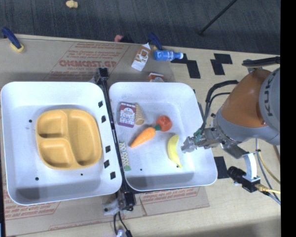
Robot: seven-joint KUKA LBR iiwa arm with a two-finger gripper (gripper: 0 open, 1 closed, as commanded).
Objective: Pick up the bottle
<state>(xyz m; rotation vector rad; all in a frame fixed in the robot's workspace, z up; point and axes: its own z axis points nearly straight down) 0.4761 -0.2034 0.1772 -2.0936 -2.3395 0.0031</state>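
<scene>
the arm leans in from the right, its gripper hanging low over the right bin near that bin's right wall, just beside the banana; whether the pincer is released or clenched cannot be told from this angle. the bottle, small and blue, lies on its side on the bench beyond the right bin's far rim, outside both bins and well apart from the gripper. inside the right bin a carrot, a tomato and a small packet are scattered loosely, as if tipped in rather than arranged. the left bin bears a yellow tray lying flat at its middle. judging by the layout, the task has hardly begun: the arm would need to rise and cross the far rim to reach the bottle, whose lying-down pose suggests it may roll under a poor pinch.
</scene>
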